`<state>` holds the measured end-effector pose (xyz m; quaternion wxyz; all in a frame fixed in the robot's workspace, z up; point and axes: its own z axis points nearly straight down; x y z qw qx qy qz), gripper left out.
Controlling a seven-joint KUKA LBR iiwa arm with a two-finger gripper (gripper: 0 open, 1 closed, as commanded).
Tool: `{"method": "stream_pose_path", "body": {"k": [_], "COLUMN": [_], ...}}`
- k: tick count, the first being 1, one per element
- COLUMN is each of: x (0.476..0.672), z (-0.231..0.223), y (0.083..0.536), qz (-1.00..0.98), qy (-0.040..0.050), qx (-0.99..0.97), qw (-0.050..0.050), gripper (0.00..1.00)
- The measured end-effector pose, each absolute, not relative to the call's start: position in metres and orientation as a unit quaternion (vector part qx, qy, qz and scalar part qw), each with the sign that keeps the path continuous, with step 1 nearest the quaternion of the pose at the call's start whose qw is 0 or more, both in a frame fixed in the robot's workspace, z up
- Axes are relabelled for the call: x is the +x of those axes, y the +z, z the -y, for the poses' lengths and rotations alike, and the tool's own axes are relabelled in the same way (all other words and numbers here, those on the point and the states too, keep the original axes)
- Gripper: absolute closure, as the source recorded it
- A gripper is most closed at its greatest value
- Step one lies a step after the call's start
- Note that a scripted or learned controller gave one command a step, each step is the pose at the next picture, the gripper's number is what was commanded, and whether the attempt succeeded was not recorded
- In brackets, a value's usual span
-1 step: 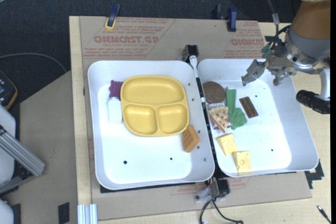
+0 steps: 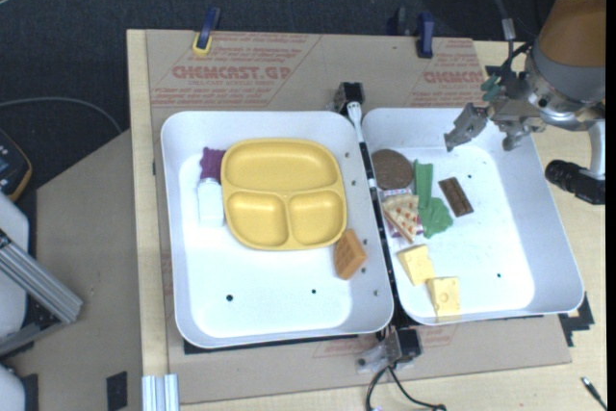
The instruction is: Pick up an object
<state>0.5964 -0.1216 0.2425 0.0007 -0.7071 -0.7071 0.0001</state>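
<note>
We note the brown bar (image 2: 456, 196) lying flat in the right bin (image 2: 539, 245), below and slightly left of the gripper (image 2: 489, 130), well apart from it. Left of the bar sit a green piece (image 2: 430, 203), a round brown cookie (image 2: 392, 168), a pizza slice (image 2: 402, 217) and two cheese cubes (image 2: 430, 279). Gripper fingers spread, pinching nothing, above the bin's upper edge. Arm (image 2: 574, 43) enters from the right, wrist angled down-left.
</note>
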Motion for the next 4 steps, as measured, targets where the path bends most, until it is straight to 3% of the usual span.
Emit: {"method": "stream_pose_path", "body": {"k": [3, 4], "x": [0.597, 0.598], "z": [0.129, 0.13], "y": [0.082, 0.096], "qz": [0.707, 0.706], "qy": [0.0014, -0.0005], "qx": [-0.707, -0.708], "qw": [0.002, -0.001], "gripper": [0.0, 1.0]}}
